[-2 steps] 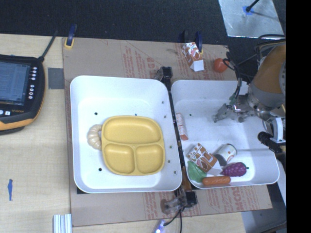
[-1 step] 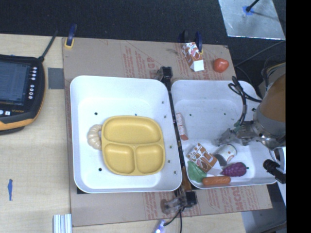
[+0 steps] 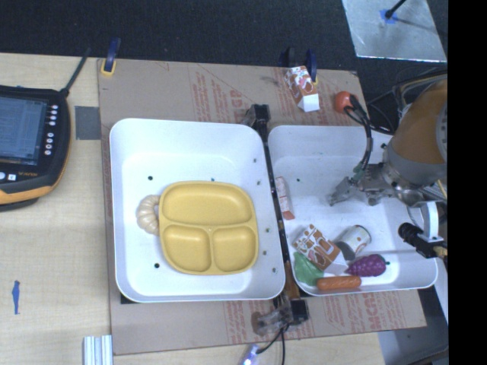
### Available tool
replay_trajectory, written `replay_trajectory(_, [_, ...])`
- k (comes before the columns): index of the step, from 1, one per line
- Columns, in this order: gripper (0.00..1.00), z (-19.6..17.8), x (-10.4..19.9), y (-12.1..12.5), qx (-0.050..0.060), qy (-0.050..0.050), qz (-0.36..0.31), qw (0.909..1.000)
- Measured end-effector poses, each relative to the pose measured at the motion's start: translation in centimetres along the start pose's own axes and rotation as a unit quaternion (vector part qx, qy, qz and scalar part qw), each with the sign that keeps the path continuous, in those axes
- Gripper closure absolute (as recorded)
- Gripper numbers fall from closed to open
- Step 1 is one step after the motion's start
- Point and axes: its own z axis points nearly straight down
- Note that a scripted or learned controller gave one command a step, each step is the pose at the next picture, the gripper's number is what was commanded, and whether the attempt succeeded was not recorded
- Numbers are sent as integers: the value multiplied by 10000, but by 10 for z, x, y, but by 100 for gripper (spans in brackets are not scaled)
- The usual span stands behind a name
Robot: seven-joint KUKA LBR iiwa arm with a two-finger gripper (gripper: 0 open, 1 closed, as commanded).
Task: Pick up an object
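Observation:
The right bin [image 3: 319, 147] holds several toy foods near its front edge: a brown and white carton [image 3: 316, 245], a tin can [image 3: 354, 239] lying on its side, purple grapes [image 3: 367, 265], an orange sausage [image 3: 339, 284] and a green piece [image 3: 304, 269]. A pink stick [image 3: 283, 198] lies along the bin's left wall. My gripper [image 3: 344, 194] hangs low over the middle of the right bin, a little behind the can and carton. Nothing is seen in its grasp.
The left bin [image 3: 129, 150] carries a yellow divided plate [image 3: 207, 226] with a beige ridged object [image 3: 146, 213] at its left side. Behind the bins stand a small carton [image 3: 302, 88] and an orange ball [image 3: 343, 99]. A teach pendant [image 3: 30, 143] lies at far left.

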Motion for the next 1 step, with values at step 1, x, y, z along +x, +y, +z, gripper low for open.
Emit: replay_trajectory(1, [0, 1, 26, -97, 12, 2, -2, 10000])
